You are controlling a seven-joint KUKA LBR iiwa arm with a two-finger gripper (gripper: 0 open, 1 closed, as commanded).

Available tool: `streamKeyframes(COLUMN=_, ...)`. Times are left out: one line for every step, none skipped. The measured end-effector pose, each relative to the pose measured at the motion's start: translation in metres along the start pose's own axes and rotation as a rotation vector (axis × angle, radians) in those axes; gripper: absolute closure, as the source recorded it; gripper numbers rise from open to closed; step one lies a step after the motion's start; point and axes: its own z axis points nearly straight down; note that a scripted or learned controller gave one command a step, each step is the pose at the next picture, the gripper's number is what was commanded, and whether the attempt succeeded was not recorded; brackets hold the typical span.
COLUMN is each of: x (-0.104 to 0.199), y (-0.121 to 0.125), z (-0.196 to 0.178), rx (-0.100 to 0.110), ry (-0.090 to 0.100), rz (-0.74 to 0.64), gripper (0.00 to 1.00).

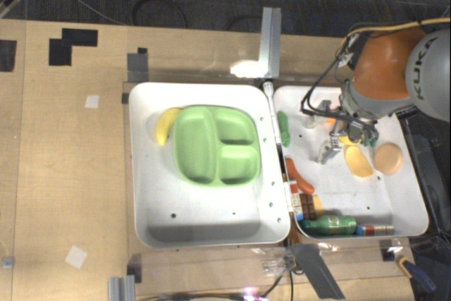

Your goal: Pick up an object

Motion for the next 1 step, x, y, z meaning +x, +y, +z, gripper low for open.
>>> streamKeyframes(x=-0.0046, y=0.001, z=-0.0156, rx=0.002, ry=-0.014, rz=-0.006, gripper=1.0)
